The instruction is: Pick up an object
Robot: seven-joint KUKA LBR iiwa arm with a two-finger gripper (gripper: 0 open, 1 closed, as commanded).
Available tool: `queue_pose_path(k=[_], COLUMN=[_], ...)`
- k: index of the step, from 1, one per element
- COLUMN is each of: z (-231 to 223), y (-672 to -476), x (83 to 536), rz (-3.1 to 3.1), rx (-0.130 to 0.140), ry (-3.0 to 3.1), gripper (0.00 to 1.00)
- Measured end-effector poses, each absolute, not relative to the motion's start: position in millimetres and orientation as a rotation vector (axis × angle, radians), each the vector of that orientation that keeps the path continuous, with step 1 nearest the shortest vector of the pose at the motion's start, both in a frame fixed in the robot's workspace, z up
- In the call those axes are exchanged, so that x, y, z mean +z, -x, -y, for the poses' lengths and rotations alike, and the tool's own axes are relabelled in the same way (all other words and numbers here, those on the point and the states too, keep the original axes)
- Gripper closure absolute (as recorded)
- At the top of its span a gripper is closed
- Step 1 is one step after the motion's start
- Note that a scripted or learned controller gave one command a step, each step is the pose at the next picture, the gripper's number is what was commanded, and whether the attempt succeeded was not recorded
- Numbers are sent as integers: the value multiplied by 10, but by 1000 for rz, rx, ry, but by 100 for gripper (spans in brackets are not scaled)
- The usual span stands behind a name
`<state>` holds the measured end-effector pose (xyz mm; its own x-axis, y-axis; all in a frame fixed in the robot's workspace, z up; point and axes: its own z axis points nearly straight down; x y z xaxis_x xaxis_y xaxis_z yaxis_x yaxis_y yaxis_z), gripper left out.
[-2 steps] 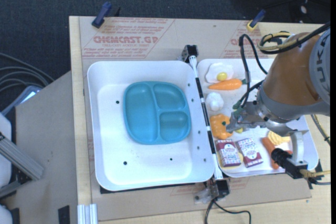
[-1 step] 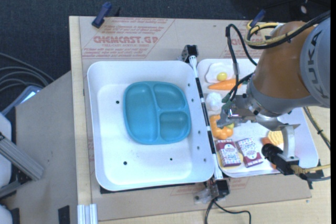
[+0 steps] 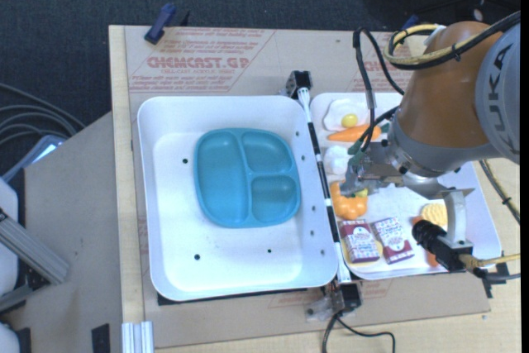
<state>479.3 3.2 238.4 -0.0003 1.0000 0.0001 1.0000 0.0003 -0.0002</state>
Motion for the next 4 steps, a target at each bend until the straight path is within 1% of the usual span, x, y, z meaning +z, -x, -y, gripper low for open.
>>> queue_pose_path(k=[1, 2, 3, 4], z=[-208, -184, -358, -85], y=[-4791, -4793, -4796, -4789], x=[2398, 2448, 2522, 2424], rz=[2223, 2223, 2222, 2219], rx=[0, -1, 0, 3], ry=[2220, 2221, 2220, 2220], gripper=[100, 100, 100, 100])
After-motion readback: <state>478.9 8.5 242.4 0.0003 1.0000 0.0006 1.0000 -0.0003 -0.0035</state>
